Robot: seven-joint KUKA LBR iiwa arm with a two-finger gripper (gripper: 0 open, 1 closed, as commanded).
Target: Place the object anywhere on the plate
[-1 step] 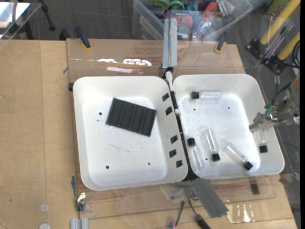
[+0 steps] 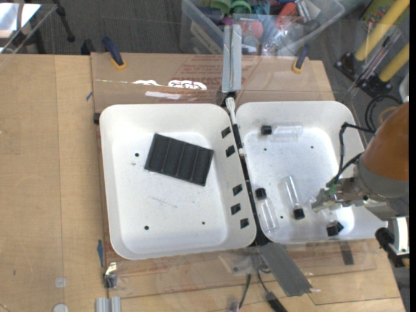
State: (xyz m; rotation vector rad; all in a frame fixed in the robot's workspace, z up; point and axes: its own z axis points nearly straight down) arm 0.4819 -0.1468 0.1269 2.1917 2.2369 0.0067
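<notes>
A dark ribbed rectangular plate [image 2: 179,159] lies flat in the left bin [image 2: 117,239], a little tilted. In the right bin [image 2: 312,112] lie clear tubes with black caps: one near the back [image 2: 281,130], one in the middle [image 2: 290,195], and one by the divider [image 2: 265,212]. Another black cap [image 2: 335,228] shows at the front right. My gripper [image 2: 324,201] reaches in from the right, low over the right bin, just right of the middle tube and above that black cap. I see nothing held in it.
A central divider [image 2: 235,168] with black clips separates the bins. A clear box of colourful toys [image 2: 260,8] stands behind the bench. Cables [image 2: 354,148] trail along the arm at the right.
</notes>
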